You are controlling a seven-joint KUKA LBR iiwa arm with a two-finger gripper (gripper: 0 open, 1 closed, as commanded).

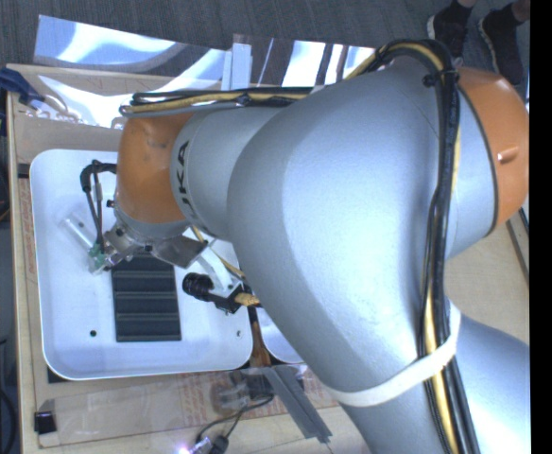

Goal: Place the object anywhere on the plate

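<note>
Where the object lies cannot be told, and the plate cannot be made out, since the arm (352, 216) is spread across the greater part of both bins. The gripper (146, 301) is seen as a dark, ribbed, rectangular block over the floor of the left bin (54, 253), its long side running from far to near, set roughly midway across that bin. Whether it is clenched, released or grasping anything cannot be told from this slant. Its far end is joined to the grey wrist, above which the orange band (148, 173) is seen. A small green-and-white part (94, 256) is fixed at the left of the wrist, and thin black cables (92, 183) are looped beside the band. A black fitting with a yellow lead (205, 288) is hung just right of the gripper. A small dark speck (94, 333) is marked on the bin floor, near and left of the gripper. A sliver of the right bin (278, 348) is shown under the arm. The wooden bench (115, 407) is edged along the near side. Dark shoes (460, 22) are seen on the floor at the far right.
</note>
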